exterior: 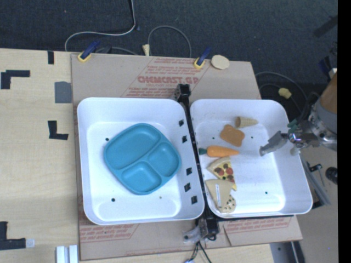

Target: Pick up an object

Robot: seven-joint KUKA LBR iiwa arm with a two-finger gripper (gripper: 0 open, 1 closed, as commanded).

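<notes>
Carrot (222,151), left of fingers (271,144), apart

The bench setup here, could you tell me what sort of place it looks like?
Probably a robotics lab workcell: two white bins clamped on a board, toy food such as a carrot, and cables trailing over dark carpet.

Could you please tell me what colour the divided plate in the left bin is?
The divided plate is light blue, seen in the camera view.

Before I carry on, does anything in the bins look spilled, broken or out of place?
Nothing stands out. The blue divided plate lies flat in the left bin; the carrot, pizza slice and other toy foods sit loose in the right bin. The gripper hovers over its right side.
</notes>
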